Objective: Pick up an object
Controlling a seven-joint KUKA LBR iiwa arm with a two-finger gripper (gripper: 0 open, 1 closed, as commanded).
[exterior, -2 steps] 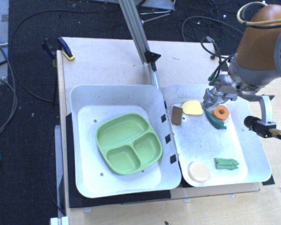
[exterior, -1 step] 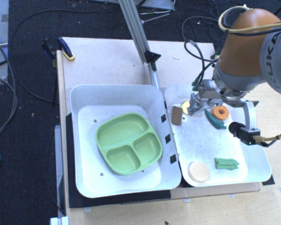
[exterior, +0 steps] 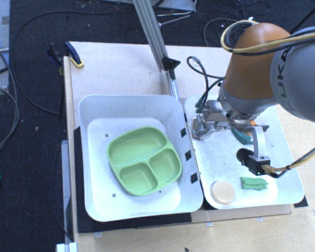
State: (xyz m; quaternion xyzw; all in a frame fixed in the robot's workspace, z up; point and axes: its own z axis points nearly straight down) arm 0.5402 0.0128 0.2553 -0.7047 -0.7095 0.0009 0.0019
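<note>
cream disc (exterior: pixel 222 192): nearest item. It lay flat in the right bin (exterior: pixel 220 159), well to the view's right of the green plate (exterior: pixel 144 160), about level with the plate's near edge and close to the bin's front wall.
green piece (exterior: pixel 253 183): small and oblong, in the same bin. It sat just beyond the disc on the side away from the plate, not touching the disc.
green plate: three compartments, flat in the left bin (exterior: pixel 94 121), turned cornerwise to that bin's walls and sitting toward the near half.
bins: both shallow and white, side by side on the counter (exterior: pixel 115 67). Their shared edge ran just right of the plate.
hand (exterior: pixel 199 129): hung low over the right bin's far left part, just across the shared edge from the plate's far right corner. I could not tell whether it was apart or together, or whether it gripped anything.
teal thing (exterior: pixel 243 136): in the right bin, farther from the plate than the hand and mostly hidden under the wrist. Its shape was unclear.
arm (exterior: pixel 257 67): grey with an orange band. It came in from the view's right, above and beyond the plate.
metal post (exterior: pixel 149 25): slanted up from the counter behind the plate's far side.
yellow-blue clamp (exterior: pixel 73 55): at the counter's far left corner, well beyond the plate.
floor (exterior: pixel 26 140): dark, with loose cables, left of and behind the plate.
</note>
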